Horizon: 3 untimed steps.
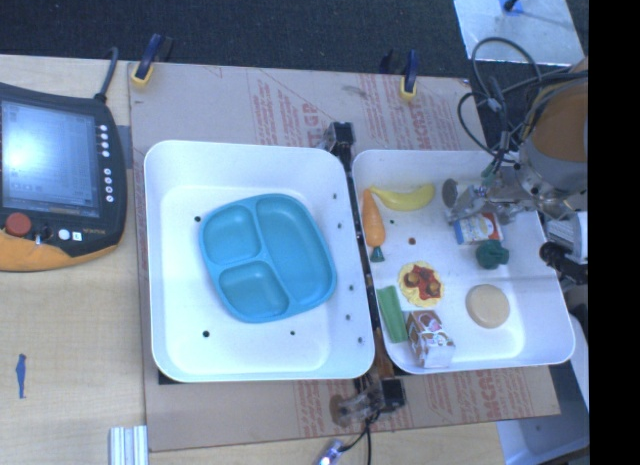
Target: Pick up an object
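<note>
The arm (560, 128) reaches in from the right, its wrist bent down over the far right part of the right bin (530, 353). The gripper (478, 215) hangs low above a small red-and-white packet (482, 228), with a dark green toy (491, 253) just beside it. Whether the fingers are spread or pinching cannot be told. A banana (405, 196) lies near, to the left.
</note>
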Motion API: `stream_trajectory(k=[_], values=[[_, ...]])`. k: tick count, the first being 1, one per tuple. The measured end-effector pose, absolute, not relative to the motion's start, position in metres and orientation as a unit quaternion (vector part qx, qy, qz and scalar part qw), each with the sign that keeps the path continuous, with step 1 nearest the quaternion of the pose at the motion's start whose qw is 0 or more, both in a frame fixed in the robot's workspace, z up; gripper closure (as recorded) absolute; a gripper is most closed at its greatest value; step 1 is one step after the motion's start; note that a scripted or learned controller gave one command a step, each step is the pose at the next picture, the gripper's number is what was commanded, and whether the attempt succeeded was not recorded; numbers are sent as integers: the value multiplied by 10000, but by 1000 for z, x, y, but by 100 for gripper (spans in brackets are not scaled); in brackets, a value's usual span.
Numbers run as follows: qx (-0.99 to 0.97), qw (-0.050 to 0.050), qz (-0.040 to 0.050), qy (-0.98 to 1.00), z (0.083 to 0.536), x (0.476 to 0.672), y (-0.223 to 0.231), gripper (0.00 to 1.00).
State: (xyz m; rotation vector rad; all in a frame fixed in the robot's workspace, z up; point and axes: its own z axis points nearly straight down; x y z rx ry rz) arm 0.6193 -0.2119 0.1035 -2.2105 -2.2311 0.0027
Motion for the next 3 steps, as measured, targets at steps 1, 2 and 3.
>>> stream_trajectory(k=[1,2,3], values=[[-7055,-1,2,-7087,231,640,-183,0],[-7057,16,18,-7085,106,596,-212,0],[-7058,10,8,-7084,92,656,-207,0]])
